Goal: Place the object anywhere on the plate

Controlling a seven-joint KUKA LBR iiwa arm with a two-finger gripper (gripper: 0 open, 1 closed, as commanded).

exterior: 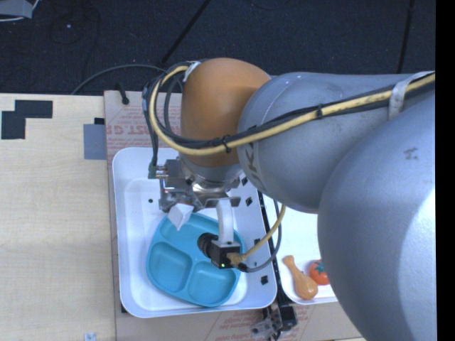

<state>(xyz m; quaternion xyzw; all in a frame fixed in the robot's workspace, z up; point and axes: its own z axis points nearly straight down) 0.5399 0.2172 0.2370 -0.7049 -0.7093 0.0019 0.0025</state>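
Camera view, stock of the bench [50,212] as it stands.

1. Arm [341,155]: mine, grey, entering from three o'clock. Its orange band sits over the twelve o'clock end of the left bin [131,190].

2. Pincer [186,208]: hangs above the twelve o'clock rim of the plate. Whether it is open or closed I cannot tell, as my own wrist covers it. I make out nothing carried in it.

3. Plate [170,265]: blue, divided into compartments, lying flat in the left bin toward its six o'clock end. The compartments I can see hold nothing.

4. Tan toy [301,278]: shaped like a drumstick, in the right bin [295,234] at about four o'clock of the frame, thin end pointing to eleven o'clock.

5. Red toy [320,273]: small and round, just beside the tan toy at its three o'clock and partly hidden under my arm.

Step in hand, as I judge it: the fetch is not yet made. Both loose toys lie in the other bin, well apart from the plate, and either could be the object meant.

Next move calls for: rising clear of the plate, crossing the wall between the bins toward four o'clock, and coming down over one toy alone. The tan toy's thin neck looks the easier hold. With the red toy so close, the aim must keep to the neck end.
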